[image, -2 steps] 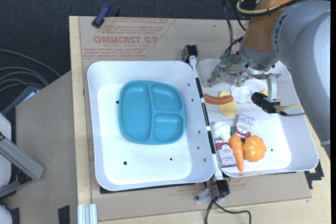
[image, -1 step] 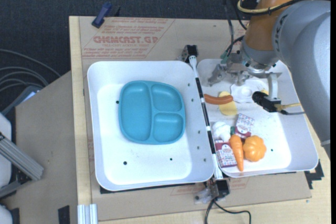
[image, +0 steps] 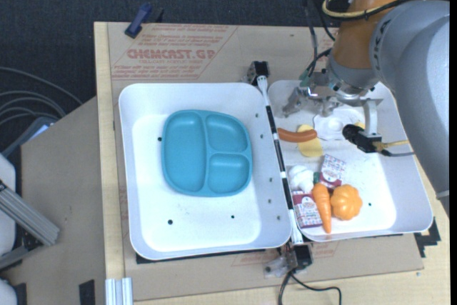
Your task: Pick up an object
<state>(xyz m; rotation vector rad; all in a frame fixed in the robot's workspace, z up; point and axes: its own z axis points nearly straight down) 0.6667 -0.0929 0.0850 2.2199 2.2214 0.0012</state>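
Note:
My gripper hangs over the far end of the right bin, open, with nothing between its fingers. Just in front of it lie a reddish sausage and a yellow piece of fruit, and a white object sits beside them. Further toward the front are a small pink-and-white carton, a white ball, a carrot, an orange pumpkin-like toy and a red-and-white carton.
The left bin holds a blue divided plate. A black divider rail separates the two bins. The grey arm covers the right bin's far right corner. A small blue object lies beyond the bench.

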